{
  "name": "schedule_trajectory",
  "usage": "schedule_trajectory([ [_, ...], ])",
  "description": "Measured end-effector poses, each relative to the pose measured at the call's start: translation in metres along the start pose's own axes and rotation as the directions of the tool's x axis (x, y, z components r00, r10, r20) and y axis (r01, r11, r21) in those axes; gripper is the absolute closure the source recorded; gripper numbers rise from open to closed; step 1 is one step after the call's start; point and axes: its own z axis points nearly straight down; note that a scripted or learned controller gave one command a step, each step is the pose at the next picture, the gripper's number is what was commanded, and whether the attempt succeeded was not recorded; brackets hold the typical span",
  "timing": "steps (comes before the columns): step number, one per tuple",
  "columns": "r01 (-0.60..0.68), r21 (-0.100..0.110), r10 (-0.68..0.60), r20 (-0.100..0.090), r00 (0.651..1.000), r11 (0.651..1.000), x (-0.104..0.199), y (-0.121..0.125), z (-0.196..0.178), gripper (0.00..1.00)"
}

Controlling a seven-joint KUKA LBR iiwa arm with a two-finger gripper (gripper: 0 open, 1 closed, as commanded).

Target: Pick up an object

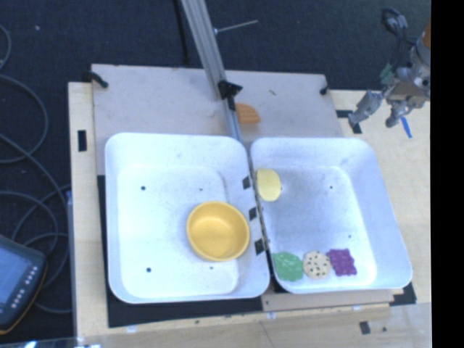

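Note:
My gripper [383, 114] hangs at the upper right, above the bench beyond the right bin's [362, 194] far corner, its two fingers spread apart with nothing between them. In the right bin a pale yellow round piece [268, 185] lies by the left wall. A green lump [288, 266], a chip cookie [316, 264] and a purple piece [341, 262] sit in a row along the near wall. A yellow bowl [217, 230] stands upright in the left bin [145, 194], toward its right side.
An aluminium pole [205, 42] slants down from the top to the gap between the bins. An orange object [247, 114] lies on the board behind the bins. Cables and a tablet [16, 278] lie on the floor at the left.

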Motion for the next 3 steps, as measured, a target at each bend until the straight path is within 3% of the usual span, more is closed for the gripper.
schedule_trajectory([
  [1, 0.001, 0.001, -0.001, 0.001, 1.000, 1.000, 0.000, 0.000, 0.000, 0.00],
  [3, -0.003, 0.005, 0.003, -0.001, 1.000, 1.000, 0.002, 0.001, 0.121, 0.00],
])
